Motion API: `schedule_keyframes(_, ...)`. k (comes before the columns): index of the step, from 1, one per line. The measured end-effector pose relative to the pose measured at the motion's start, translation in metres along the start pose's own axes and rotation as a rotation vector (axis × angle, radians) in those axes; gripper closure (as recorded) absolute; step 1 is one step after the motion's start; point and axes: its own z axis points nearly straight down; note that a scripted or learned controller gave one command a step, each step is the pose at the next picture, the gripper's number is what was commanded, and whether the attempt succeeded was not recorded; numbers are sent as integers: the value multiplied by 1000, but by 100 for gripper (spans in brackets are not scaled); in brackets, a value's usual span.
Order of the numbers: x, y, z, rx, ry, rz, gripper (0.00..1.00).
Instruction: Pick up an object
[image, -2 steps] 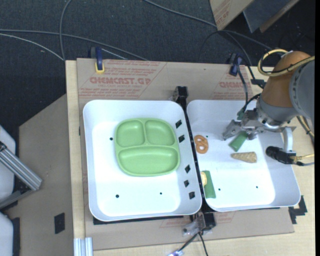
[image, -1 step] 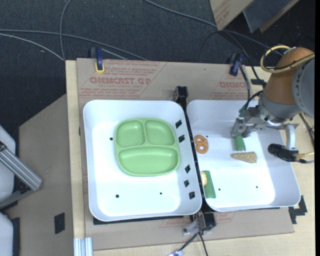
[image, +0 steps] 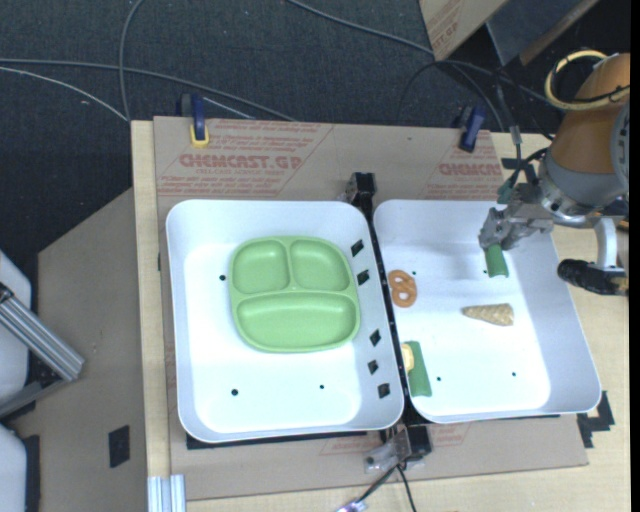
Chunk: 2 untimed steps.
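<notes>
The arm (image: 590, 120) reaches in from the right edge, its orange band at the top right above a grey wrist (image: 565, 190). The wrist angles down and to the left. The gripper (image: 497, 262) hangs below it over the right bin's upper part, with a green object showing between its fingers.

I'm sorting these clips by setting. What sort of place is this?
Probably a robotics lab test bench, not a home. A board is clamped down with blue clamps, loose cables run over the dark floor, and two white bins hold toy items such as a pretzel.
</notes>
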Motion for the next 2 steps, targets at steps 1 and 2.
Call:
schedule_keyframes(1, -7, 10, -56, -1, -1, 0, 100)
schedule_keyframes(2, -10, 10, -122, -1, -1, 0, 100)
